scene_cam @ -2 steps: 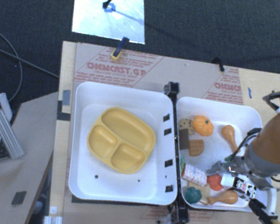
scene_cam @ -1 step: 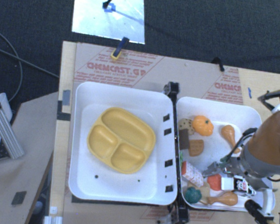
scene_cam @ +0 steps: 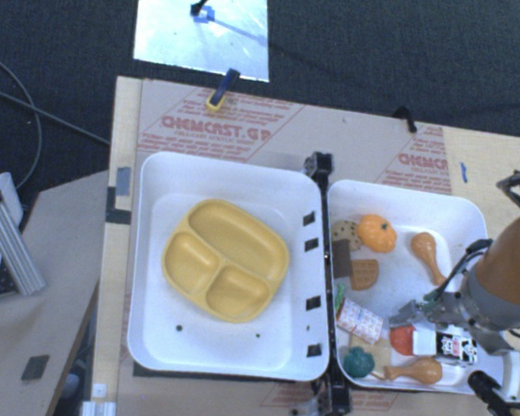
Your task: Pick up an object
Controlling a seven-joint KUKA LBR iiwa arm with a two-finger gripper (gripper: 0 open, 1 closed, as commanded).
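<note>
Two shallow white bins sit side by side on a bench covered with printed cardboard. The left bin (scene_cam: 143, 329) holds a yellow divided plate (scene_cam: 226, 259) with three compartments, lying flat near the middle. The right bin (scene_cam: 464, 216) holds a scatter of small toy foods: a small orange pumpkin (scene_cam: 377, 234) near the back, a speckled cookie (scene_cam: 345, 233) just beside it on the left, a tan drumstick (scene_cam: 427, 254) to its right, a brown slab (scene_cam: 362, 274) below the cookie, a pink patterned packet (scene_cam: 360, 321) toward the front, a teal lump (scene_cam: 358, 361) in the front corner, and a second tan, pear-like piece (scene_cam: 417, 369) along the front wall.

The grey arm (scene_cam: 513, 278) with its orange band reaches in from the right and hangs low over the front right part of the right bin. The gripper (scene_cam: 433, 327) sits just above a red piece (scene_cam: 401, 340) and a small white carton with black print (scene_cam: 450, 345), which lie touching each other. From here, how far apart its jaws stand cannot be told, and nothing can be seen lifted off the bin floor.

This looks like the approach or closing step of a pick, with the red piece or the carton as the likely target. The next move calls for a firm closure on one item alone, then a straight lift clear of the crowded neighbours.
</note>
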